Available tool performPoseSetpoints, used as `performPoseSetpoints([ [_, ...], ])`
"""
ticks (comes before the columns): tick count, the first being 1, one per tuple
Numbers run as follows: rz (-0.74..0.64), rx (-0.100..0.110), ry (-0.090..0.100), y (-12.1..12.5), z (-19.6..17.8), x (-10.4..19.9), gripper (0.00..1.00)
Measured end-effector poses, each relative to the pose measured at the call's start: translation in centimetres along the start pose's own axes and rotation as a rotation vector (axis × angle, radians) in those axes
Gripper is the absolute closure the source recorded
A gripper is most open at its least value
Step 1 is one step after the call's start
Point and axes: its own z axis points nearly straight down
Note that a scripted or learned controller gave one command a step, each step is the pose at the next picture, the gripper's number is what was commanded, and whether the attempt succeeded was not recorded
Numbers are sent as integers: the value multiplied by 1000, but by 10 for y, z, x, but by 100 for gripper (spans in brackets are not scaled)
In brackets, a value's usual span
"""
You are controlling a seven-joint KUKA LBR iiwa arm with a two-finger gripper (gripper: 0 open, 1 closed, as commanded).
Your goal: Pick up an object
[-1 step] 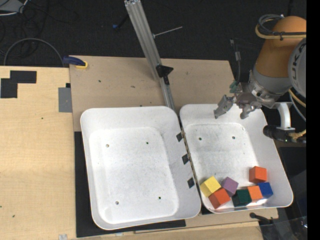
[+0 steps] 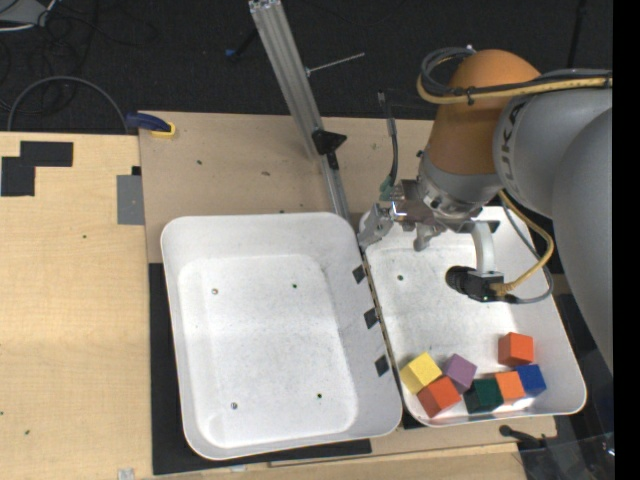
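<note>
Arm poised over far end of right bin; blocks untouched at near end.

Grey arm with orange band [image 2: 480, 118] hangs its gripper [image 2: 425, 223] over the right shallow white bin [image 2: 420, 288], well apart from the blocks; state of jaws: cannot tell. Left white bin [image 2: 260, 328] on the wooden worktop [image 2: 70, 288] bare. Yellow [image 2: 422, 370], purple [image 2: 461, 369], orange [image 2: 516, 348], red [image 2: 438, 396], green [image 2: 484, 395], blue [image 2: 532, 379] cubes cluster in the near corner, likely pick candidates.

A pale wooden surface [image 2: 70, 298] spreads from nine o'clock to centre. Black floor [image 2: 150, 38] with loose cables [image 2: 40, 93] lies toward twelve. An aluminium rail [image 2: 290, 78] slants up there.
</note>
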Motion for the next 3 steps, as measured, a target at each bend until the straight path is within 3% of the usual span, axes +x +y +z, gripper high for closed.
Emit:
performPoseSetpoints([
  [1,5,-1,-3,0,-11,-5,100],
  [2,0,-11,-1,-32,-94,57,100],
  [3,1,-6,-2,-44,-109,113,100],
])
